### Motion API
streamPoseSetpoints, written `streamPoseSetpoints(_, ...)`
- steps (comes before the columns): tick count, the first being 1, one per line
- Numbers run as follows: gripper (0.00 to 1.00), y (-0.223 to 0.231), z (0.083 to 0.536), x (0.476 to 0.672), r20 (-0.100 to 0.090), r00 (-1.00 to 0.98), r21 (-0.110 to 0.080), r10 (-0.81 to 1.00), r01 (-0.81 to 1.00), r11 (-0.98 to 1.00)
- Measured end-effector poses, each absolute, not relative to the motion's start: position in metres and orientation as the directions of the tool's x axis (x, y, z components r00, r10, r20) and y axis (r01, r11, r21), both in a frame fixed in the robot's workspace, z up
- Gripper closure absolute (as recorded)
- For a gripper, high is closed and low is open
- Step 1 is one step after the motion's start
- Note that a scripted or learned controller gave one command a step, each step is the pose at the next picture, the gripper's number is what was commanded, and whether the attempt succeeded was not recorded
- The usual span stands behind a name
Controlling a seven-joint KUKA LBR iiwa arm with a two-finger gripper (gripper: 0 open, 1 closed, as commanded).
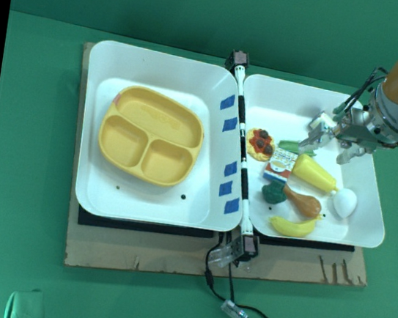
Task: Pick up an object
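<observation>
- My tool (332,143) hangs over the right bin (366,230), toward its 1 o'clock corner; its fingers look spread apart with nothing between them.
- I judge the pick not yet made: every toy lies on the bin floor.
- Closest is the yellow cone (315,173), just at 7 o'clock of the tool; the egg (344,202), drumstick (304,202) and banana (292,226) lie farther toward 6.
- Left: descend, close, lift.
- The yellow tray (152,135) sits in the left bin (97,198).
</observation>
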State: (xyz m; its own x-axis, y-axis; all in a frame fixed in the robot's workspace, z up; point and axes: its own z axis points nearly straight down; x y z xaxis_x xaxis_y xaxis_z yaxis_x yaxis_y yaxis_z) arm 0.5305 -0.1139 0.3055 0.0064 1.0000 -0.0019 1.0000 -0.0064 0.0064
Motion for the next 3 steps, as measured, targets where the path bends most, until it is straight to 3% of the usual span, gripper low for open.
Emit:
streamPoseSetpoints(1, 0.00, -0.119, 0.195, 0.569, -0.007, 0.009, 0.035, 1.000, 0.999, -0.009)
streamPoseSetpoints(3, 0.00, -0.107, 0.194, 0.523, -0.009, 0.011, 0.046, 1.000, 0.999, -0.011)
